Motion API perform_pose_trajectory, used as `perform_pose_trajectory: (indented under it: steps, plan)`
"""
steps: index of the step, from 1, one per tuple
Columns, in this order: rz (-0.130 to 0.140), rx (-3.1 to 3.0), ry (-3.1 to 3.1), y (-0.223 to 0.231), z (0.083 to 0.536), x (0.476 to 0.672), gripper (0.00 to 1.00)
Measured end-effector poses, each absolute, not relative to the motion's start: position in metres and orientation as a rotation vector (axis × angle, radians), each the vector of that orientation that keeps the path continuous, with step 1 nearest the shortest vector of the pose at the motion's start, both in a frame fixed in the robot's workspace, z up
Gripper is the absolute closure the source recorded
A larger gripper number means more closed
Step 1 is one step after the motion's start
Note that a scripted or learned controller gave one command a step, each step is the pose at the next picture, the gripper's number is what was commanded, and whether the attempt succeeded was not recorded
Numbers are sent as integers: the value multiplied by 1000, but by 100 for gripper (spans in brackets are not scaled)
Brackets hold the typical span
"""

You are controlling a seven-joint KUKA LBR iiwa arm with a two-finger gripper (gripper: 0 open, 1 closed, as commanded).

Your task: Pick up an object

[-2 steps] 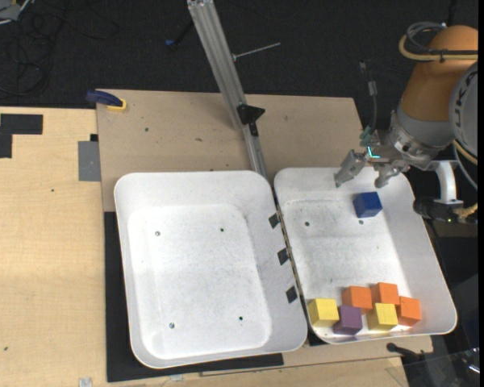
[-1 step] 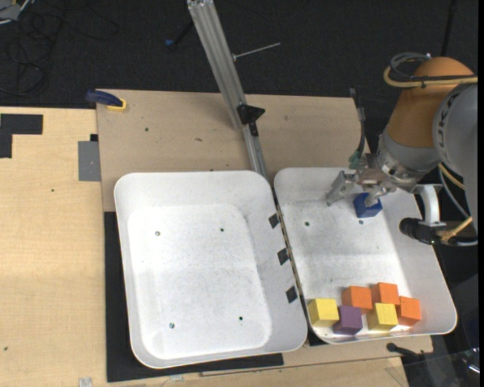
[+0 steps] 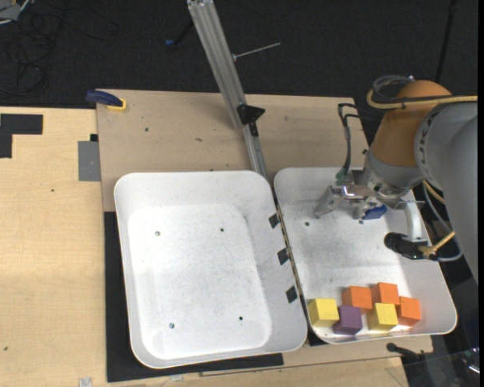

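A: Wooden bench (image 3: 185, 131), two white bins; where are the blocks?

B: Clustered lower right of the right bin (image 3: 331, 248); blocks (image 3: 369, 306) lie below the gripper (image 3: 351, 200); its grip state can't be told.

End effector (image 3: 351, 200) over the right bin (image 3: 323, 248), coloured blocks (image 3: 367, 307) near its front edge

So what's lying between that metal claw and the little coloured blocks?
Nothing: in the camera view, only bare white floor of the right bin separates the gripper from the coloured blocks at its near edge.
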State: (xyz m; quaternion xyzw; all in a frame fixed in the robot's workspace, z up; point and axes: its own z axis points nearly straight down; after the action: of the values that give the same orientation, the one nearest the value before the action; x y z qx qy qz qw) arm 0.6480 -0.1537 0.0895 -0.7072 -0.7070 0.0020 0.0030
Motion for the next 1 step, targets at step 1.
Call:
perform_pose_trajectory:
  steps: [1]
  plan:
    - [3, -2221, -2218, -154, 103, 649, 100]
